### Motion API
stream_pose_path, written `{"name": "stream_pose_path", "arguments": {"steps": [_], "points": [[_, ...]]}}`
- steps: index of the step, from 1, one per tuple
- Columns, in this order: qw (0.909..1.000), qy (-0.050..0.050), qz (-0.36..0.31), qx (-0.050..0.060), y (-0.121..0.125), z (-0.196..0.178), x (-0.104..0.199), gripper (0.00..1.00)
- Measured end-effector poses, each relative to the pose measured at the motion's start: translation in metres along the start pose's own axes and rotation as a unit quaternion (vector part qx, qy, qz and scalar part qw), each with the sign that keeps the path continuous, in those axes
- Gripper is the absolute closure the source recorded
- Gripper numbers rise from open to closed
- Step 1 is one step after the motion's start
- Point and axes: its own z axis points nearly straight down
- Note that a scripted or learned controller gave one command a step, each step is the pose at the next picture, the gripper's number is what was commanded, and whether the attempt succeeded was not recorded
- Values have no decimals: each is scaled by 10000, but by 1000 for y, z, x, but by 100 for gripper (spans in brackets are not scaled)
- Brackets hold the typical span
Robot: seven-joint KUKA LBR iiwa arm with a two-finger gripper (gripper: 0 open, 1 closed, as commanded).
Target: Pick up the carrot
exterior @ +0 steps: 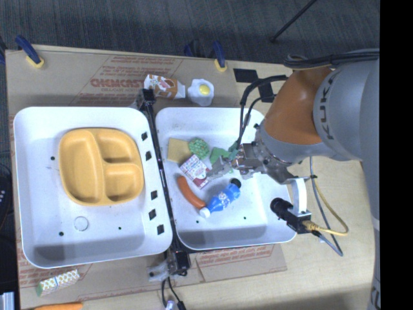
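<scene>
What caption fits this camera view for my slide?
End effector hovers in the right bin above the carrot, near a blue bottle.

red print on the cardboard under the bins, too blurred to read.

A yellow tray with three compartments lies in the left bin. In the right bin lie a yellow block near the far left corner, a green toy beside it, a red-and-white carton and a blue bottle. On the surface beyond the bins stand a small carton and a yellow-and-white egg.
</scene>
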Motion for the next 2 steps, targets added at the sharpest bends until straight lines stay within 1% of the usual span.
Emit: {"name": "stream_pose_path", "arguments": {"steps": [1,2], "points": [[9999,-3,112,4,-40,-12,91,0],[9999,-2,104,14,-40,-21,90,100]]}}
